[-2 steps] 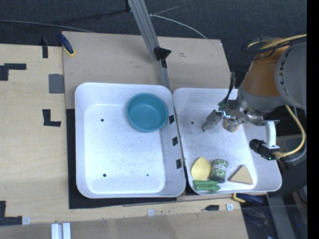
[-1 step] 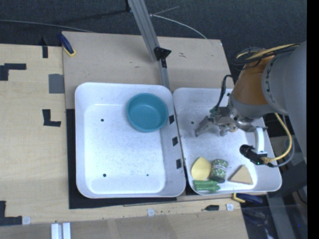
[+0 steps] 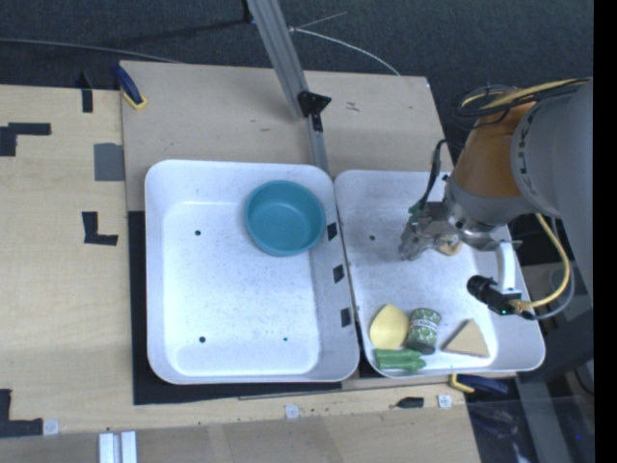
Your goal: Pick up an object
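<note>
Grey hand [image 3: 417, 239] hides small object.

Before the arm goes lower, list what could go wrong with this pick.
1. The claw hangs over bare floor of the right bin, far from the objects, so it may close on nothing.
2. The yellow lemon, green can, green pepper and tan wedge crowd the near wall; reaching for one could knock the others.
</note>
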Robot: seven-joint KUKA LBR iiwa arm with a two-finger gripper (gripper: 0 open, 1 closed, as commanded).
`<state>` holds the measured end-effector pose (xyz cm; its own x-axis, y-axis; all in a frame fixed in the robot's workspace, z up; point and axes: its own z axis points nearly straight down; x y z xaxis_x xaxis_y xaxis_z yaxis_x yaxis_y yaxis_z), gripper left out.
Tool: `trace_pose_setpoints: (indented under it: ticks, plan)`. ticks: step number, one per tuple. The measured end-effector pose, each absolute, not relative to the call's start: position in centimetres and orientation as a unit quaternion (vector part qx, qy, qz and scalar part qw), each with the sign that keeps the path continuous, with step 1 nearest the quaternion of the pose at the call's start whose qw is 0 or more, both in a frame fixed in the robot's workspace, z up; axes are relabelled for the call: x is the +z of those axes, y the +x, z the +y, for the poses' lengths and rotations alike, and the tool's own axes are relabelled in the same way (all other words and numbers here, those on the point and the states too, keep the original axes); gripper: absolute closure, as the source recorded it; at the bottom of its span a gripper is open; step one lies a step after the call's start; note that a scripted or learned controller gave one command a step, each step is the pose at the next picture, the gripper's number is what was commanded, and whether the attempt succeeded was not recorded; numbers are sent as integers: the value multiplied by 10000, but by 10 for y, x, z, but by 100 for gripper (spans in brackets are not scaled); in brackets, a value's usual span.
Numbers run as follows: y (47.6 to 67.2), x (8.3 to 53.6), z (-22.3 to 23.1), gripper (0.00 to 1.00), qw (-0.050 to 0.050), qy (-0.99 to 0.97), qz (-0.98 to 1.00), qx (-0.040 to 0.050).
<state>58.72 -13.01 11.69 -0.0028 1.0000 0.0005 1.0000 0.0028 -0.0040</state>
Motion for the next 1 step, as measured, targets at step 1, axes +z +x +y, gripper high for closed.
trace_pose_setpoints:
  ticks: [1]
  plan:
    - [589, 160, -125, 100, -5, -7064, -7078, -6]
